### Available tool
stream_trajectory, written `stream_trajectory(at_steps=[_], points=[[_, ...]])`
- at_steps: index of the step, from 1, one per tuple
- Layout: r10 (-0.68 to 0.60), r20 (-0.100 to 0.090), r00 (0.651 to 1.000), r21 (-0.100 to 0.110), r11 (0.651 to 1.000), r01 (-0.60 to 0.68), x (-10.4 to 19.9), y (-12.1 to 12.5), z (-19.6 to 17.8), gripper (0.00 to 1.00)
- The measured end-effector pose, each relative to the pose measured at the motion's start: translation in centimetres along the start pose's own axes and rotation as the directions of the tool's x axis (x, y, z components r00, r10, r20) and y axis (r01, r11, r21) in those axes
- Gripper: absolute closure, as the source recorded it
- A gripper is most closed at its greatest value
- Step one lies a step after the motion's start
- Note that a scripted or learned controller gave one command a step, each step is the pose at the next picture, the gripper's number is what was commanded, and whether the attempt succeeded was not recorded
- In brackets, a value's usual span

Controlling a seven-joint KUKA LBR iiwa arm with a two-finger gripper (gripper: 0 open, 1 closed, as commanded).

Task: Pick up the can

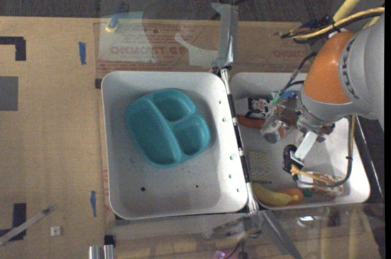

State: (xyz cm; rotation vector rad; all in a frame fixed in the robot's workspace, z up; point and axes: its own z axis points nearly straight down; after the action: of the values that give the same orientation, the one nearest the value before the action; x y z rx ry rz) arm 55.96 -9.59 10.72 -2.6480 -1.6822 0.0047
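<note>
Right bin (330,157), centre-right of frame: the gripper (282,120) sits low over clutter near the bin's left wall. A small silvery can (272,131) appears to lie just beside it, though contact cannot be confirmed. State of the jaws: cannot tell. Judged step: the approach to the grasp. The next move calls for the jaws closing squarely on the can, then a straight lift. The teal plate (168,126) lies well apart in the left bin (122,181).
</note>
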Motion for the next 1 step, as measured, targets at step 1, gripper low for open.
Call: stream_trajectory(at_steps=[1], points=[[0.008, 0.0, 1.0, 0.0, 1.0, -0.008, -0.33, 0.09, -0.92, 1.0]])
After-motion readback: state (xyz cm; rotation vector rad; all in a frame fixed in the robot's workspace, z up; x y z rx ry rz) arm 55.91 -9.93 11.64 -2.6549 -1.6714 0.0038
